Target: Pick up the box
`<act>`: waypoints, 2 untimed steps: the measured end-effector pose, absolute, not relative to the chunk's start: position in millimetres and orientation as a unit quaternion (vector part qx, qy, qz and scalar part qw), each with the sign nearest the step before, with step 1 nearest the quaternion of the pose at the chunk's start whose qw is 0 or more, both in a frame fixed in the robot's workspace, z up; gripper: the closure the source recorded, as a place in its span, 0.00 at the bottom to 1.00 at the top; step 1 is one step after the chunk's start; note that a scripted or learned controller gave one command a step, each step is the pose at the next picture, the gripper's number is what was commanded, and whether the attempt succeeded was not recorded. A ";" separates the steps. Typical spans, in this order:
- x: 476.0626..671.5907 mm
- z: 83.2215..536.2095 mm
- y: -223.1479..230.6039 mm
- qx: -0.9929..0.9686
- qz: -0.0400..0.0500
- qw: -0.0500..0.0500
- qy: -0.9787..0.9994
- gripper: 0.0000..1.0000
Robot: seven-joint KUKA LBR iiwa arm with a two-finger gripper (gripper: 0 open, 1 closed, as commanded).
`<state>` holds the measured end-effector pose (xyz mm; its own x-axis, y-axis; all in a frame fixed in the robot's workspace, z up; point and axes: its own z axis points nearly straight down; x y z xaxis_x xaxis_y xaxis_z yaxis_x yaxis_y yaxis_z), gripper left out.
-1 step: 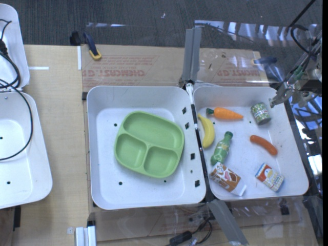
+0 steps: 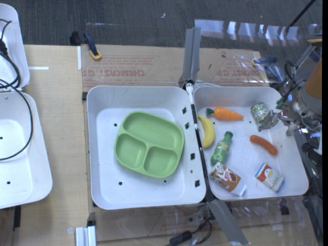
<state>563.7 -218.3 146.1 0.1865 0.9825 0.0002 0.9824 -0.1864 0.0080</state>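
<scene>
Nearest the camera, a brown-and-white carton [image 2: 227,179] lies tilted at the near edge of the right bin [image 2: 302,181], and the small box [image 2: 269,177], red, white and blue, rests flat just to its right near the bin's near right corner. A green bottle [image 2: 222,147] lies just beyond the carton, with a banana [image 2: 207,131] beside it along the bin's left wall. Farther back, a carrot [image 2: 226,114] points right, a green-labelled can [image 2: 259,110] sits near the far side, and a red sausage [image 2: 263,144] lies between the can and the box. The gripper [image 2: 279,118] hangs at the bin's far right, by the can and well apart from the box; whether it is clenched or released cannot be told. In the left bin [image 2: 102,188], a green three-section plate [image 2: 149,144] sits at the centre.
</scene>
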 end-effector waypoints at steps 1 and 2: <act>477.4 89.8 -205.5 0.797 0.001 -0.011 0.604 0.00; 476.6 88.9 -180.3 0.818 -0.002 -0.003 0.576 0.00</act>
<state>476.6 -180.3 88.9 0.3369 0.9415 0.0006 0.9415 -0.3369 -0.0067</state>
